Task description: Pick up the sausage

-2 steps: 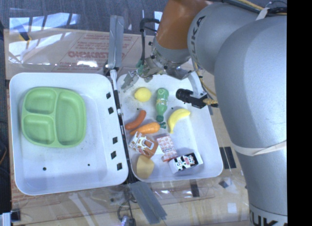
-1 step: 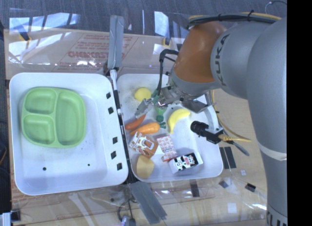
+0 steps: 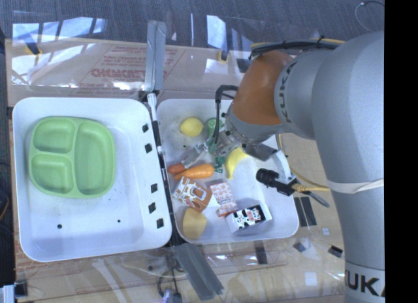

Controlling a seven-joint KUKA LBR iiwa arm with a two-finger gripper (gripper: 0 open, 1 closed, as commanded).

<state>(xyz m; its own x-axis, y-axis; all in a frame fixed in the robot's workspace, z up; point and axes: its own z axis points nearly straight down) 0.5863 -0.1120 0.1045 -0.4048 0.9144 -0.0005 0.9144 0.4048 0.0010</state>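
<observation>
The wrist and the orange band hid most of the gripper; only dark and metallic parts showed below the band, and whether they stood apart or together could not be told. A green thing just above the gripper was largely covered by the arm, so its kind could not be made out. The far right rim of the right bin lay under the arm's grey body, which filled the right side of the view and was cut off at its edge.

The arm reached in from the right and bent down over the upper middle of the right bin, its wrist pointing down and to the left.

The sausage, an orange-red piece lying roughly level, rested on the bin floor just below and a little left of the gripper, near it; contact could not be judged. A yellow lemon sat up and left of the gripper, a yellow banana-like piece just to its right and below. Further below lay a printed orange packet, a small red-and-white packet, a black-and-white carton and a tan rounded piece. Well to the left, the left bin held a green divided plate.
</observation>
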